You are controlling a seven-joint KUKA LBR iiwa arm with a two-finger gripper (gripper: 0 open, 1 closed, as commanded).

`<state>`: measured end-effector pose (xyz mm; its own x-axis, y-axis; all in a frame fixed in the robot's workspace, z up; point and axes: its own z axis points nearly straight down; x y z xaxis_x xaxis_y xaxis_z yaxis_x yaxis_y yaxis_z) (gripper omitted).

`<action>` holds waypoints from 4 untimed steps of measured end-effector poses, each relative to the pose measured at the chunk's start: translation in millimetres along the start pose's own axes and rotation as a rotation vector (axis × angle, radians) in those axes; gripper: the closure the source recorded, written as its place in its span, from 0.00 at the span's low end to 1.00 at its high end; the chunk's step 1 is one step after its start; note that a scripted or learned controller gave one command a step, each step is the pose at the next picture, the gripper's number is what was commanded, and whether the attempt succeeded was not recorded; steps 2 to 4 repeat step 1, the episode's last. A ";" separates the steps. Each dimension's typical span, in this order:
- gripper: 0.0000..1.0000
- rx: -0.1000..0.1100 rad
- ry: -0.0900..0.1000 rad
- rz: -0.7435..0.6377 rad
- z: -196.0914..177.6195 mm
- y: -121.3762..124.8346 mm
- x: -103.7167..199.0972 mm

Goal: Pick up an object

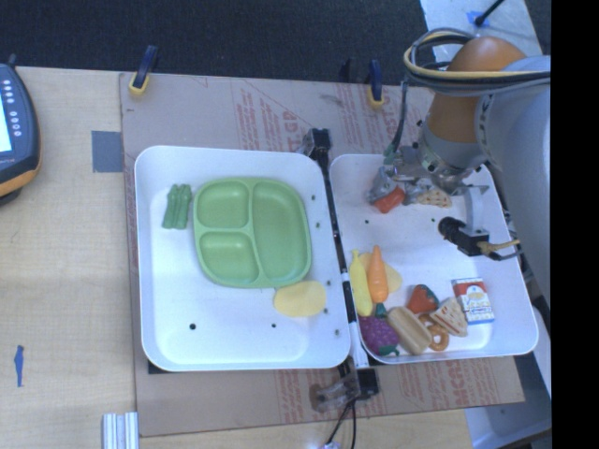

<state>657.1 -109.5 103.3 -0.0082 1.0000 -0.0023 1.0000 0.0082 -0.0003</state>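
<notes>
I cannot tell how the jaws are standing; the gripper (393, 187) is hanging low at the right bin's (524, 340) far end, right at a small red piece (390, 200). It should be closing squarely across it before lifting slowly.

A small red-orange toy piece (390, 199) lies at the far end of the right bin (524, 344), near its left wall. It sits just under the gripper (398, 183), touching or nearly touching it; whether it is between the fingers cannot be told. Its exact shape is unclear.
</notes>
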 end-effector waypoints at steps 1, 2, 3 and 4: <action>1.00 -0.007 0.004 -0.001 -95.4 1.1 69.1; 1.00 -0.007 0.004 -0.001 -95.4 1.1 69.1; 1.00 -0.007 0.004 -0.001 -95.4 1.1 69.1; 1.00 -0.007 0.004 -0.001 -95.4 1.1 69.1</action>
